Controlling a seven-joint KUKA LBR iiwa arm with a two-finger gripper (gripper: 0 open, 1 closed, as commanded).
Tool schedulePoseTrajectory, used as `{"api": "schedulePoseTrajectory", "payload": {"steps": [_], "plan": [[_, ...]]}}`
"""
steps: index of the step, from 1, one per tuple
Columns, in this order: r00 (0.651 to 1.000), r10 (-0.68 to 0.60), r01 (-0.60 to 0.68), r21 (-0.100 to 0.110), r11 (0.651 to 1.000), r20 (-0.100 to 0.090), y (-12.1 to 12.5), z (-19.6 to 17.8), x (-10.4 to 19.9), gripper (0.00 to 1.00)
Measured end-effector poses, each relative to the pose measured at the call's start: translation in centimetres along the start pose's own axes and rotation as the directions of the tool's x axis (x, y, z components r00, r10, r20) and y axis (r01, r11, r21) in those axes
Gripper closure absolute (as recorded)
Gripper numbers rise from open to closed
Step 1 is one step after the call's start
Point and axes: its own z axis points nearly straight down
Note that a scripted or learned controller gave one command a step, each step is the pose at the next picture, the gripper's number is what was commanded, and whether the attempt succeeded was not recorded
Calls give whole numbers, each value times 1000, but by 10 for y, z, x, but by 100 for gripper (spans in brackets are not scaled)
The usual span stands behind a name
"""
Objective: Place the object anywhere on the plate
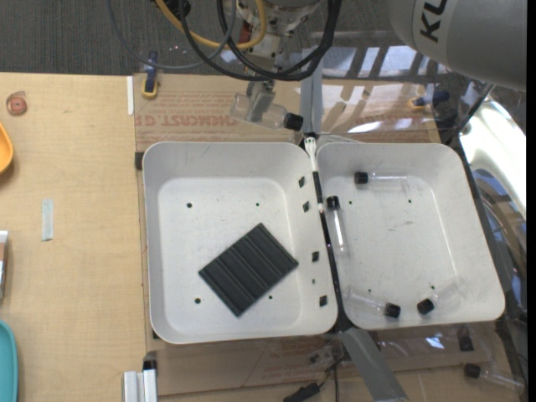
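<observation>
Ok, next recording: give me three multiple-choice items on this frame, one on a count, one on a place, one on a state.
1. How many black caps lie in the right bin? A) one B) four C) seven
2. Where is the dark ribbed plate? A) right bin B) left bin C) wooden bench
3. How does the plate lie? A) flat, skewed to the bin walls B) standing on edge C) hanging over the rim

Key: 1 B, two caps sit near the far side, two near the near edge; 2 B, it rests on that bin's floor; 3 A, its whole ribbed face shows, corners turned diagonally.
</observation>
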Motion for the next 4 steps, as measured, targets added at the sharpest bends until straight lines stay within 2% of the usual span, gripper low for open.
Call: {"api": "schedulePoseTrajectory", "payload": {"steps": [1,2,3,4], "plan": [[1000,-4,4,0,1000,0,4,44,-24,100],[1000,-1,1,-1,1000,0,1,107,-2,100],[1000,-4,4,0,1000,-6,11,82,-16,100],[1000,1,-1,2,1000,-2,11,75,-15,100]]}}
